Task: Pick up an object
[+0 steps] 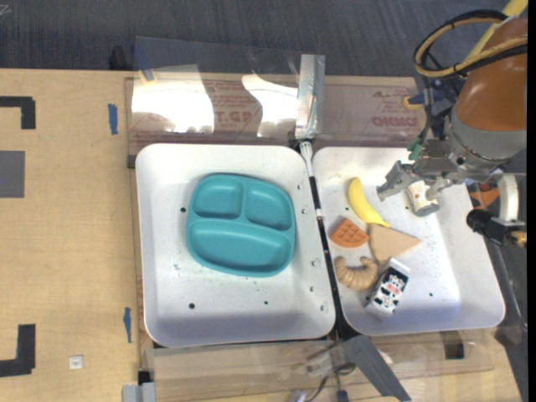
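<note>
two shallow white bins side by side on the table, sharing a middle edge. left bin taken up mostly by a teal divided plate, lying flat near its centre, bare white floor all round it and widest toward the near rim.

right bin crowded only on its left half. banana slanting from upper middle down toward the centre, just beside the middle edge. orange waffle-like round piece directly below, touching or nearly touching the banana's lower end. tan wedge to the right of the round piece, edges meeting. brown croissant-shaped piece below those, close to the dividing wall. small black-and-white carton tilted at the near end of the cluster, touching the croissant's right tip. open floor across the right half and near-right corner of this bin, well apart from all items.

claw hanging over the upper part of the right bin, to the right of the banana's top end and apart from it, fingers spread, nothing between them. grey arm with orange band reaching in over the bin's far right rim. clear room between claw and tan wedge below.
</note>
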You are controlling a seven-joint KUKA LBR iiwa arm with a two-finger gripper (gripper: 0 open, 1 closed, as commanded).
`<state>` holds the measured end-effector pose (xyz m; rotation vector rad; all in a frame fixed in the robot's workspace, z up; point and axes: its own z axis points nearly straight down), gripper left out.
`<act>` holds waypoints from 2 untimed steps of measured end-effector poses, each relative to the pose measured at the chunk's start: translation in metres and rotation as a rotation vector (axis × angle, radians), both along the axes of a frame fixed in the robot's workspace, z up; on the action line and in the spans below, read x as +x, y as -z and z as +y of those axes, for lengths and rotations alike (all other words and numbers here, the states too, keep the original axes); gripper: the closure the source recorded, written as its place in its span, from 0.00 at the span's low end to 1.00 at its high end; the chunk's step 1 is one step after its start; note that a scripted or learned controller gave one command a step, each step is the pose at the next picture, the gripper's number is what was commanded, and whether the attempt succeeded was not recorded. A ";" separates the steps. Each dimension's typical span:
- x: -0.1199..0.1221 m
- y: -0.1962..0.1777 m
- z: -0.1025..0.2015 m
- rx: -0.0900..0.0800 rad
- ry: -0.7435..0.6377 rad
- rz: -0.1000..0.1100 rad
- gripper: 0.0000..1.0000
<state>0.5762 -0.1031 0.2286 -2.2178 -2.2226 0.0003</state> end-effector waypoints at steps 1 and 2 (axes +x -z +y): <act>0.056 0.079 -0.012 -0.001 0.000 0.007 0.00; 0.081 0.141 -0.003 -0.002 0.000 -0.009 0.00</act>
